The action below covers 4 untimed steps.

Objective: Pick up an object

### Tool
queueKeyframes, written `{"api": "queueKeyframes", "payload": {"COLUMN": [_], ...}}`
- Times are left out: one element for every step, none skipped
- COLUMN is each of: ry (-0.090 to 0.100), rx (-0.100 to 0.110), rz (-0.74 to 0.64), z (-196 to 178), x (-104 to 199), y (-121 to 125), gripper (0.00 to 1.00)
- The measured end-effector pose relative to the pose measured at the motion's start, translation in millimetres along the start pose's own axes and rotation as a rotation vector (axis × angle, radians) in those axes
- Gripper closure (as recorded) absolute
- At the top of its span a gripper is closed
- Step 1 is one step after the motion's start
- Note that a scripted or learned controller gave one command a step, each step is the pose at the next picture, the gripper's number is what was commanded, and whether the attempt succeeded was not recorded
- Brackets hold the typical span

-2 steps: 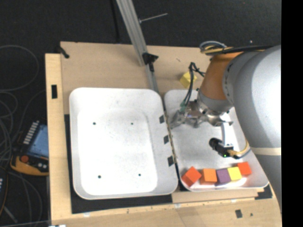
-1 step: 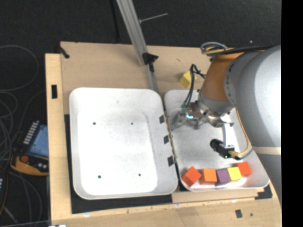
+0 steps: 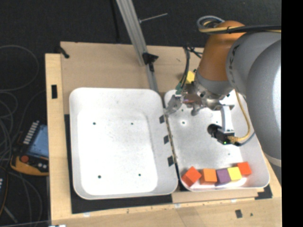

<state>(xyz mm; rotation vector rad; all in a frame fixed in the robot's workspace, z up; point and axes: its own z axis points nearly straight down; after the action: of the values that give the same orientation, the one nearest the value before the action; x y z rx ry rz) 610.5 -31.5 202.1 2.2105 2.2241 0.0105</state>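
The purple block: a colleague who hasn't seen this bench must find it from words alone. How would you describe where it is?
Take the right-hand bin, the one under the arm, and go to its near edge, where a row of small blocks lies. The purple block sits in that row between an orange block and a yellow block. It is the only purple one in the row.

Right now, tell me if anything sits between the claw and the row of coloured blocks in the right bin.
Nothing visible blocks the way. The claw hangs over the far end of the right white bin, and the row of small coloured cube blocks lies along its near wall. Bare bin floor lies between them; the arm's black cable fitting hangs above it to the right.
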Motion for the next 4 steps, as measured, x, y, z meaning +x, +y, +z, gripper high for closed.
{"api": "queueKeyframes", "payload": {"ry": [-0.003, -0.005, -0.002, -0.001], "rx": [0.007, 0.009, 0.012, 0.011], "rz": [-0.01, -0.012, 0.01, 0.011], "z": [-6, -5, 6, 5], "x": [-4, -5, -19, -2], "y": [-1, -1, -55, -88], "gripper": [1.0, 0.0, 0.0, 0.0]}}
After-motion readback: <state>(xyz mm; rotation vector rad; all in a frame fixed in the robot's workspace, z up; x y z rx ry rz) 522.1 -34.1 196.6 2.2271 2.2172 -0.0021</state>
